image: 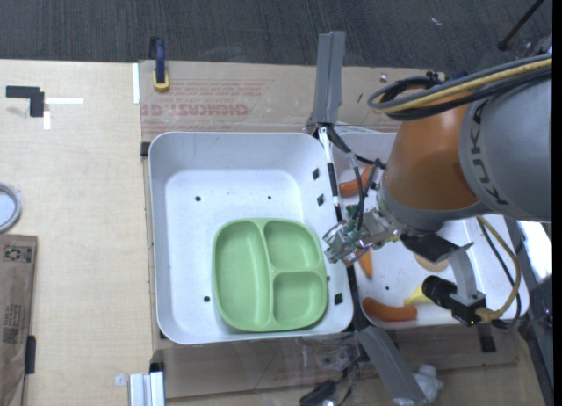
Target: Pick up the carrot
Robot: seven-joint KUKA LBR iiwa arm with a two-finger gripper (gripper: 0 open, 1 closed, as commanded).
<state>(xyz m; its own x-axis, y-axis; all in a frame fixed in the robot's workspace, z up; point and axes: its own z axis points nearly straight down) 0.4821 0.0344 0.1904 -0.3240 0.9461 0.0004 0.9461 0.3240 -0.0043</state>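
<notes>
The gripper [344, 244] hangs over the wall between the two bins, just right of the green divided plate [270, 285] that lies in the left bin [167, 220]. The carrot [364, 263] is directly at the gripper, right of the plate, in the right bin [465, 259]. I cannot tell how far the tool is open, or whether it really has the carrot.
</notes>
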